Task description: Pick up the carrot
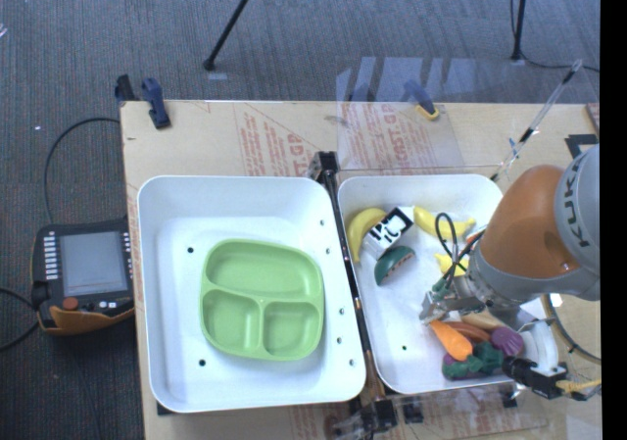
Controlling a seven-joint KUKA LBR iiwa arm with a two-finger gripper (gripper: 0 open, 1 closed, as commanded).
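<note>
From the camera above, I see my arm [534,232] coming in from the right, big and orange and grey, bent over the right bin [392,355]. My hand [443,305] is low down in that bin, near its front right part. It is small and partly under my arm, so I cannot tell if it is open or closed. I cannot tell if it is touching anything either.

The carrot [453,337] lies in the right bin, just below my hand. It is orange and points toward the left. It rests on the white bottom of the bin. It does not look lifted.

Right next to the carrot there is a purple thing [506,340] and a green bumpy thing [473,364]. They sit close together near the front wall of the bin.

Farther back in the same bin I see a yellow banana [361,225], a black and white box [388,229], and a dark green slice with a red side [394,263]. Some more yellow pieces [436,222] lie beside my arm.

The left bin [157,232] holds a green plate [263,299] with three parts. It sits flat in the middle.

Both bins sit side by side on the brown surface [225,139]. A grey box with a screen [86,273] lies on the floor to the left.
</note>
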